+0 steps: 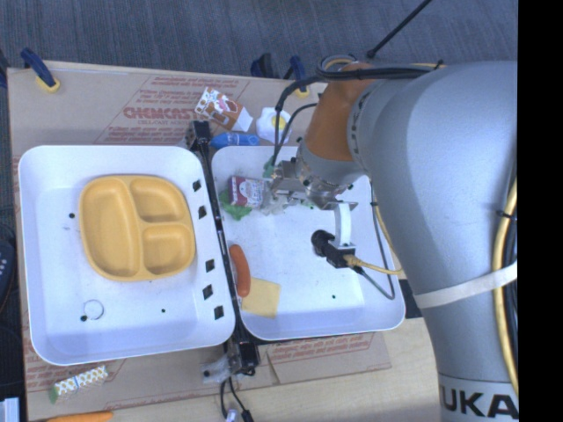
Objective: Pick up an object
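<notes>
Your arm is reaching in from the right over the right bin. The left bin is holding a yellow divided tray. Your gripper is sitting low by a red packet at the right bin's far left; you cannot tell how its jaws are standing. A sausage and cheese slice are lying nearer.

The grey arm covers the right bin's far right corner and hides the tool's fingertips against a small packet, whose print is too small to read.
</notes>
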Controlling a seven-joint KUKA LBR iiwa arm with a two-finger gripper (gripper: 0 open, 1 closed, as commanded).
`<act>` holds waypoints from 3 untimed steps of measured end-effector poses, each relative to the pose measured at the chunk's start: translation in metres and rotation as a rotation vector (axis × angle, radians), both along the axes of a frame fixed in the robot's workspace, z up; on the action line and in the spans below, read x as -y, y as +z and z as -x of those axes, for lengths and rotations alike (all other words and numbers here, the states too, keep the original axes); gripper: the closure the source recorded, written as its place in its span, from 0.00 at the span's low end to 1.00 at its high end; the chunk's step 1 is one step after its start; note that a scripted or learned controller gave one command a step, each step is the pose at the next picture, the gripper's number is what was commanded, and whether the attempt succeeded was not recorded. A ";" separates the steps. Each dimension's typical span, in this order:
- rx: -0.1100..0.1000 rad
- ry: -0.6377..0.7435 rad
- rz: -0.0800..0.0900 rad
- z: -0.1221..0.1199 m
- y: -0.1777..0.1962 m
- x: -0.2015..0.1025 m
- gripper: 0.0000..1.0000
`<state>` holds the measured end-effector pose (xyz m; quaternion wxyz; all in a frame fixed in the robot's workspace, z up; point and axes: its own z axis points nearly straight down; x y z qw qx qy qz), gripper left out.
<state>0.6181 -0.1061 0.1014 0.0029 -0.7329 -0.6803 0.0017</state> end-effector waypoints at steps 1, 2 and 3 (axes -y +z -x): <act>0.000 0.001 0.000 0.000 0.000 0.000 0.00; -0.001 -0.105 0.003 -0.037 -0.010 -0.014 0.00; -0.003 -0.098 0.002 -0.038 0.000 -0.016 1.00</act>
